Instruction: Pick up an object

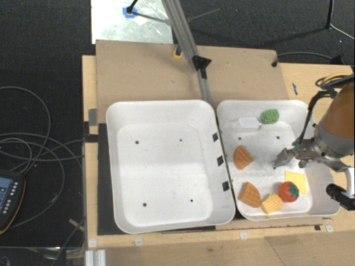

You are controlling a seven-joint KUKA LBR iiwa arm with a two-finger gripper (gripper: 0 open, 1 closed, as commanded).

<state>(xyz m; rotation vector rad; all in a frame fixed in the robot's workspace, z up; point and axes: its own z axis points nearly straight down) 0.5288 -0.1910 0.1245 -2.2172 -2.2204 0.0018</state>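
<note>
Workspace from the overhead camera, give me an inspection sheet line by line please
Surface: brown bench bearing two white bins, left bin and right bin.
Job's things: all in the right bin: green piece at the back, orange piece mid-left, orange wedge, yellow waffle-like piece, red tomato-like piece and yellow slice at the front.
Clutter: pale flat patch beside the green piece, too faint to name.
Hand: hand low over the right bin's middle, holding nothing visible.
Cables: loose black cables on the floor at left.
Surroundings: dark floor, grey pole, handheld controller at far left.
</note>
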